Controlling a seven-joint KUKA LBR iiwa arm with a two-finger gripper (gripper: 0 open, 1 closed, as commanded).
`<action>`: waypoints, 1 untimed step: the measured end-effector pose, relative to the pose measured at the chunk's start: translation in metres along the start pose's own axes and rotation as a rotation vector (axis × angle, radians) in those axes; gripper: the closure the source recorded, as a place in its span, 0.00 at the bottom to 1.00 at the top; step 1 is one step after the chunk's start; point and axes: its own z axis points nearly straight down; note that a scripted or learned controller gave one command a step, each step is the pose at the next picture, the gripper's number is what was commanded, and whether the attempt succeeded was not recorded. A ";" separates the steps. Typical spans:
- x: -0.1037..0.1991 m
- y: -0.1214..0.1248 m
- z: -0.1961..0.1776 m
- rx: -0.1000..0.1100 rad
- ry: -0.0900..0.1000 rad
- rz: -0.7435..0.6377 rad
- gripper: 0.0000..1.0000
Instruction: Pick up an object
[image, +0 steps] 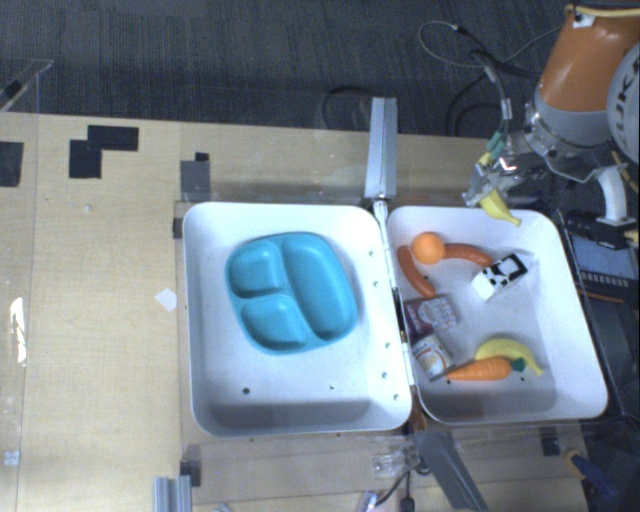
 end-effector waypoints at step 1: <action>0.005 -0.008 -0.123 0.000 0.000 -0.012 1.00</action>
